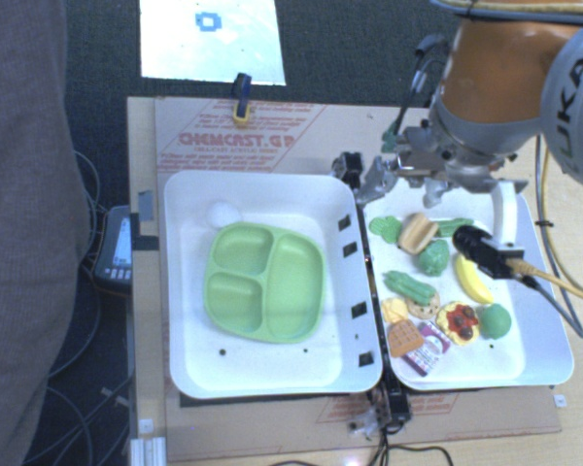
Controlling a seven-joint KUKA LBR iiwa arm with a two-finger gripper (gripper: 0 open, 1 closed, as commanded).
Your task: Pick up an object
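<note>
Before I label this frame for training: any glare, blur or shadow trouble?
Camera view: the white paper sheet is washed out by glare; the small toy food pieces in the right white bin look soft; the green divided plate reads clearly, with light shadows.

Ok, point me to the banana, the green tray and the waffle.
banana [472,282]: camera view, middle of its yellow curve, right bin.
green tray [265,282]: camera view, the divider ridge between its compartments, left bin.
waffle [405,338]: camera view, centre of its brown grid face, right bin.
</note>
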